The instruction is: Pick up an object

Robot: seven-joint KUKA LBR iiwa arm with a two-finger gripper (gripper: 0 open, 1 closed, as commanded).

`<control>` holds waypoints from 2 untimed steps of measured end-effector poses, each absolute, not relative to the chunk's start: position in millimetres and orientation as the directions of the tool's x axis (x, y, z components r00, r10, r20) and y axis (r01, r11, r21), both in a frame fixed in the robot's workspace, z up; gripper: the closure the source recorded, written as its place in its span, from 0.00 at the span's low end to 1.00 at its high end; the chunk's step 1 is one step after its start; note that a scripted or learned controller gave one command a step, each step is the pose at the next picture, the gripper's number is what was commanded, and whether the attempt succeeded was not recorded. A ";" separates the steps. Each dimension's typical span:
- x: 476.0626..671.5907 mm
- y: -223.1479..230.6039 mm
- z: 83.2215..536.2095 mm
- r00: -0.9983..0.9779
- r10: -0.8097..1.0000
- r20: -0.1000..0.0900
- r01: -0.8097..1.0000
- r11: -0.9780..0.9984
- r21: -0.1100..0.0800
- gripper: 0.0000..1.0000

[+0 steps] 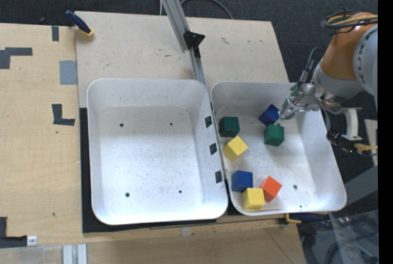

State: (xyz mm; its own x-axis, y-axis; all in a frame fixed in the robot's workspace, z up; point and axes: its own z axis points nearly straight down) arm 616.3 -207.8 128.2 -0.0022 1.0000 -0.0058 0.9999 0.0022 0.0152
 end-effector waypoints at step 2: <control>617.9 -204.0 234.6 -0.001 1.000 -0.002 1.000 0.001 0.004 1.00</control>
State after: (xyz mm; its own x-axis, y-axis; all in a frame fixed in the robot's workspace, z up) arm 617.9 -204.0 234.6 -0.0013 1.0000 -0.0015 1.0000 0.0013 0.0042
